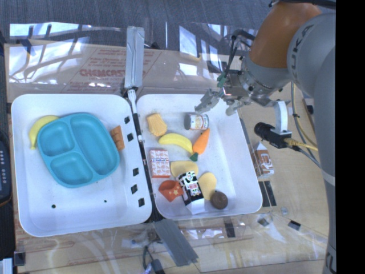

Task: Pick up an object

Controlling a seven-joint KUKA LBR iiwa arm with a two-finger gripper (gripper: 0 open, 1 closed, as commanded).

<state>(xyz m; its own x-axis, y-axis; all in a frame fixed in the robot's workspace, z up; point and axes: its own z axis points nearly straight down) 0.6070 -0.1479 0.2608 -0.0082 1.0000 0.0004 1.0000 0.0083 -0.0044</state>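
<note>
Two white bins sit side by side on the surface, and my hand [219, 104] hangs over the far edge of the right bin [246, 170], fingers spread apart with nothing between them. Just below my fingers lies a small can [197, 121] on its side, and beside it an orange carrot [201, 142] slants toward a yellow banana [176, 142]. Farther left in this bin rests a yellowish chunk [156, 124] near the dividing wall, then a red-and-white packet [159, 162]. Toward the near end crowd a red piece [170, 190], a black-and-white carton [191, 189], a pale yellow slice [207, 182] and a brown ball [219, 199] — all close together.

The left bin [34, 210] holds a blue divided plate [77, 148], with a second banana [40, 127] tucked under its far-left rim and a small orange block [117, 137] just beside its right edge.
</note>
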